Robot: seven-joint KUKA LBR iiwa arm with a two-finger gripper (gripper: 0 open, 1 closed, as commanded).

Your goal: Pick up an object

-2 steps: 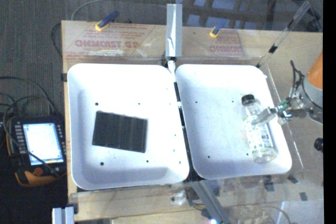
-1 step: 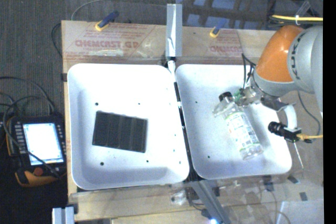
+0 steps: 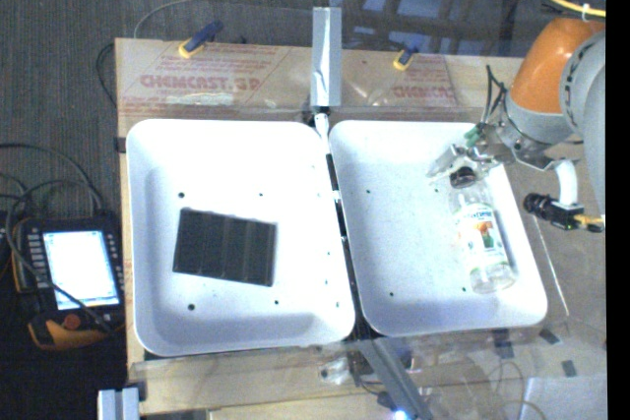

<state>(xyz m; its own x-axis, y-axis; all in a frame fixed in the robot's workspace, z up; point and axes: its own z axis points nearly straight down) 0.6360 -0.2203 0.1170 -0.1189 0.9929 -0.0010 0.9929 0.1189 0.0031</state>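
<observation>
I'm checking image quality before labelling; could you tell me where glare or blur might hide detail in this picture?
Camera view: the clear bottle blends into the bright right bin; the gripper is small and soft; the dark pad in the left bin stays crisp.

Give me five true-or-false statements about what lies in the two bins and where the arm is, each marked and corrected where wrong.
1. A dark rectangular pad lies flat in the left bin. True.
2. A clear plastic bottle lies on its side in the right bin. True.
3. The bottle is in the same bin as the dark pad. False: they are in different bins, the bottle right, the pad left.
4. The gripper is over the left bin. False: it is over the right bin, at the bottle's upper end.
5. The arm's orange band shows at the view's upper right. True.
</observation>
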